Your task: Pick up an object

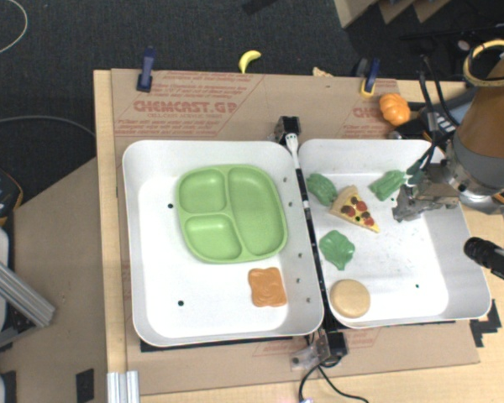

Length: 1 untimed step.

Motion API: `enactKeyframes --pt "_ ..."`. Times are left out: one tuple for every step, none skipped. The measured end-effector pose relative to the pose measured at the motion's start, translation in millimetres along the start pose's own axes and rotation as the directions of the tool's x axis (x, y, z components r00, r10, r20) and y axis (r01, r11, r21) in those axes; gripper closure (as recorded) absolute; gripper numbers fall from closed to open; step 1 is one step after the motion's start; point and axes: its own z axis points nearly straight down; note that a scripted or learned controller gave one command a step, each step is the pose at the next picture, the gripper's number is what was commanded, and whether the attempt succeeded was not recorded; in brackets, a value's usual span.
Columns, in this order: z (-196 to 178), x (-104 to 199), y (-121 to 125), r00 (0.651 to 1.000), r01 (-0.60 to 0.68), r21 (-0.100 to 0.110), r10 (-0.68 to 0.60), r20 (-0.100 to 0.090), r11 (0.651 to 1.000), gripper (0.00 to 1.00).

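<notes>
1. Nearest the camera, at the near edge of the right bin (454,305), lay a round tan bun-like piece (350,298), with a green leafy piece (336,248) just beyond it.
2. Further in sat a pizza slice (355,208), its point aimed toward the far left, with a second green piece (322,188) just to its left.
3. A third green piece (387,184) lay toward the far right of that bin, just beside the gripper (409,204).
4. That gripper hung low over the right bin on the grey arm (487,133) reaching in from the right. Whether its jaws were spread or closed could not be told, since the fingertips blurred into shadow, and nothing was visibly held between them.
5. The left bin (147,250) held a green divided plate (232,212) and an orange waffle-like piece (267,287), both well apart from the gripper.
6. Judged from this, the likeliest target was the third green piece, lying just left of and slightly beyond the fingertips. Its long axis ran roughly left to right, so a short shift leftward and a descent seemed needed.
</notes>
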Motion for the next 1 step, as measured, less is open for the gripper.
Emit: enactKeyframes --pt "7.0 86.3 -38.4 1.0 0.016 -0.004 -0.016 -0.005 1.0 1.0"
